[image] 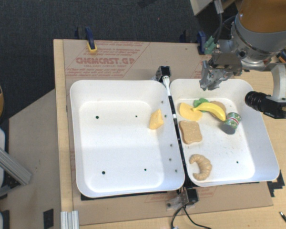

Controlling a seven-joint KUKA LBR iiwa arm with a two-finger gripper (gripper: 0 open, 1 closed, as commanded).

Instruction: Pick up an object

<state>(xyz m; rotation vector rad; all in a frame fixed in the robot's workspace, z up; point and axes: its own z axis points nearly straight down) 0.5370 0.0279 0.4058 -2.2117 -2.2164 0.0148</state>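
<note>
Right bin [257, 168] holds a banana [210, 109] lying left-right; claw [210, 83] above, grip unclear.

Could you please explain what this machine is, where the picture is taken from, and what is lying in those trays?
One camera above the bench looks down at a slant. The grey robot arm with an orange band reaches in from the right; its two-finger gripper hangs over the far edge of the right shallow white bin, with nothing seen between its jaws. That bin holds a yellow plastic banana, a tan toy bread slice, a beige toy croissant and a small green-labelled can on its side. The left shallow white bin holds a pale yellow wedge.
</note>
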